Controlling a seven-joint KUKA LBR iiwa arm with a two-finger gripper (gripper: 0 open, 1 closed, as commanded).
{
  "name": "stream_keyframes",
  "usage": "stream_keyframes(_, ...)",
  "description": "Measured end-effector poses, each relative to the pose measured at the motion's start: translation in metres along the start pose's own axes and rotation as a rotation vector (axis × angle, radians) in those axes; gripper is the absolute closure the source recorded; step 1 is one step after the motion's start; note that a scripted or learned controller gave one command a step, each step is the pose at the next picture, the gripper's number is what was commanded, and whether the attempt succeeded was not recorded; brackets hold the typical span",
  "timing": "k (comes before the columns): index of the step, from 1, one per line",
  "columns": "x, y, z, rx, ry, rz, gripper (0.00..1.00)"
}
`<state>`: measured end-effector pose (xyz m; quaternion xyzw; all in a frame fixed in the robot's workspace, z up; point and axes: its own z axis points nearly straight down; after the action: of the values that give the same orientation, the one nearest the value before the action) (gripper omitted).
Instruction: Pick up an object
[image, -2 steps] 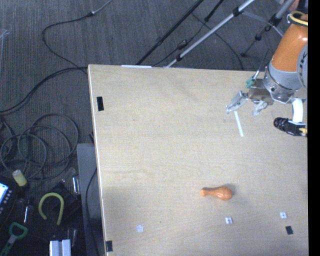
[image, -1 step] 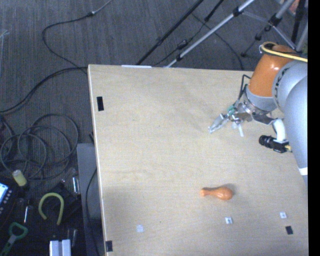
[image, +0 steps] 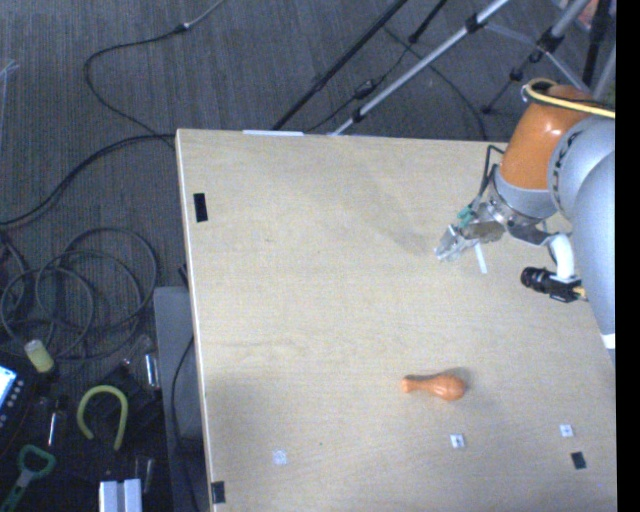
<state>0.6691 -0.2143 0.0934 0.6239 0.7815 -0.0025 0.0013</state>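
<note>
A small orange object (image: 436, 386), shaped like a gourd with a thin neck pointing left, lies on the tan bench top (image: 300, 300) toward the lower right. My gripper (image: 462, 240) hangs over the right part of the bench, well above the orange object in the view and apart from it. The grey arm with its orange band (image: 540, 140) comes in from the right edge. The gripper is small and partly blurred here, and nothing shows in it.
A black mark (image: 200, 207) sits near the bench's left edge, and small tags (image: 457, 440) lie near the front right. Cables (image: 80, 290) and tools cover the floor at left. Stand legs (image: 420, 60) cross the floor behind the bench.
</note>
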Motion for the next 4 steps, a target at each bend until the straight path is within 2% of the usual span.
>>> stream_keyframes(1, 0.000, 0.000, 0.000, 0.000, 0.000, 0.000, 0.00)
stream_keyframes(2, 0.036, 0.007, 0.010, -0.001, 0.004, -0.158, 0.00)
stream_keyframes(3, 0.037, 0.008, 0.000, -0.004, 0.006, -0.158, 1.00)
stream_keyframes(4, 0.105, 0.023, -0.081, -0.002, 0.006, -0.013, 1.00)
